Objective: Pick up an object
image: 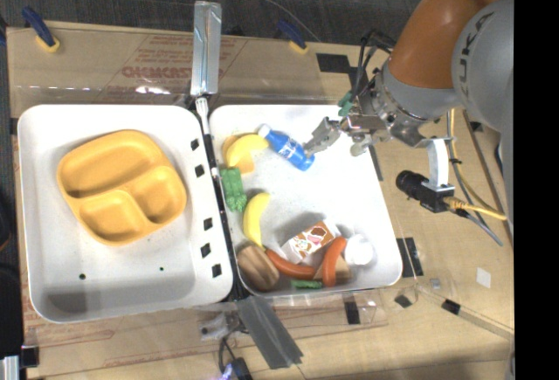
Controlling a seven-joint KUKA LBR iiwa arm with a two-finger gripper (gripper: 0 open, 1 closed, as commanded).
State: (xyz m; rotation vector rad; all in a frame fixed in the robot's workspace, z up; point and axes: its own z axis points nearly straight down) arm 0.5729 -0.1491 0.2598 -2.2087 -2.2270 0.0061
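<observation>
My gripper (341,141) hangs over the upper right part of the right bin (371,195), its two fingers spread apart and nothing between them. A small blue bottle (288,148) with a white cap lies just left of the left finger (320,134); whether they touch I cannot tell. A yellow fruit (244,149) rests beside the bottle. Further down the bin lie a green toy (234,190), a banana (255,217), a small printed carton (312,243), a brown roll (256,266) and an orange-red sausage shape (330,258).
The left bin (52,282) holds a yellow divided plate (122,184). A white round piece (359,252) sits in the right bin's lower right corner. A metal clamp bar (205,46) stands at the back between the bins. Cables and a black fitting (424,190) lie right of the bins.
</observation>
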